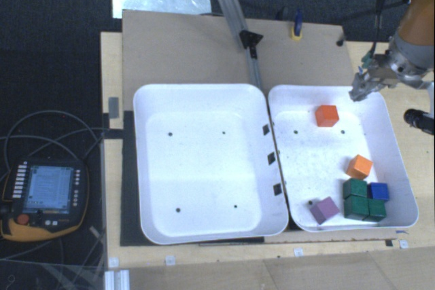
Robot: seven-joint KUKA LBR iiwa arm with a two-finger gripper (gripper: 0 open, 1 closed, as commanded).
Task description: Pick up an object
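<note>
Metal hand (360,90), grip unreadable, hangs over the smooth white bin (393,139) holding cubes

A light wooden bench (224,268) carries a tan board (197,51), on which two shallow white bins sit side by side, their inner rims touching. The left bin (146,146) and the right bin (397,166) rest over a dark mat (129,221) whose edge shows along the left and front. A small blue-and-yellow clamp (297,27) sits at the board's far edge, near a slanted metal pole (231,0) that meets the board between the bins. A grey tab (113,105) lies on the bench's left strip
</note>
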